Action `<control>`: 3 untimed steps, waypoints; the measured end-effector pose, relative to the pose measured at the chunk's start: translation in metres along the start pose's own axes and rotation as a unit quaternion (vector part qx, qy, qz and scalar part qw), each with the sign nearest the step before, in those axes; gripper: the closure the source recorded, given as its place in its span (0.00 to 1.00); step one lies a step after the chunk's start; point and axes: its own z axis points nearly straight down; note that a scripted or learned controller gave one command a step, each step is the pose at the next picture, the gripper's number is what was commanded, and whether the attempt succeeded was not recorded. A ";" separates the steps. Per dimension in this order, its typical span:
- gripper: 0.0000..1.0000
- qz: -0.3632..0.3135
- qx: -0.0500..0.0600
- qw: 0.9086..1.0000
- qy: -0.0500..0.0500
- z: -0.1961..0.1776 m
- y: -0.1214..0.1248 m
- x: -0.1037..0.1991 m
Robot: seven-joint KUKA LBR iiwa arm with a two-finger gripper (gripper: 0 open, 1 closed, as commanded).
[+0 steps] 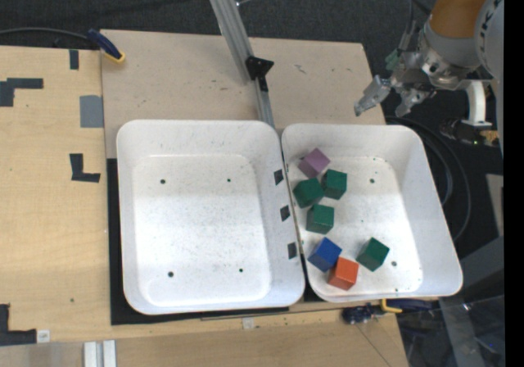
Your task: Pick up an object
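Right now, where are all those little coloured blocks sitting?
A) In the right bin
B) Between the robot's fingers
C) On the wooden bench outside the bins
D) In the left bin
A: the purple block, the green blocks, the blue block and the orange block all lie inside the right bin, while the gripper hangs above that bin's far edge with nothing in it.
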 end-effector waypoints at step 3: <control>0.00 0.001 0.003 1.000 0.000 0.103 -0.010 -0.010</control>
